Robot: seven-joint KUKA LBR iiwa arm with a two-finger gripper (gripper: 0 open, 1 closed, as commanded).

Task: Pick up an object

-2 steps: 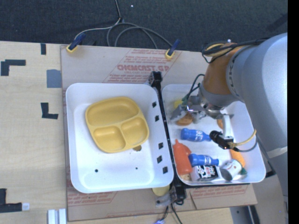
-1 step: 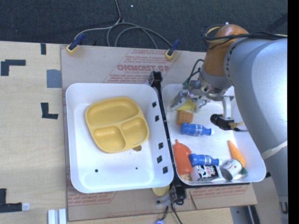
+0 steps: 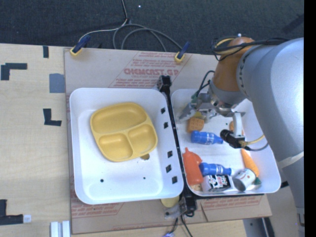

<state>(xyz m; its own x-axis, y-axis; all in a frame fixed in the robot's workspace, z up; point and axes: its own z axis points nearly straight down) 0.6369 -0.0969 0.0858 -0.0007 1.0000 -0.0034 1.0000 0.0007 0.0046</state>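
Reaches in from the right, grey arm (image 3: pixel 276 88) bulking large across the upper right corner. Bends down at the orange band (image 3: pixel 228 75) above the wrist (cables looping over it). Ends in the gripper (image 3: pixel 193 110), low and pointing left, metal fingertips close together. Cannot tell whether anything sits between them, nor whether quite closed.

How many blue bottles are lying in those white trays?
2, both in the right bin: one blue bottle lies near its middle, the other blue bottle nearer the front beside an orange thing. The arm may hide more.
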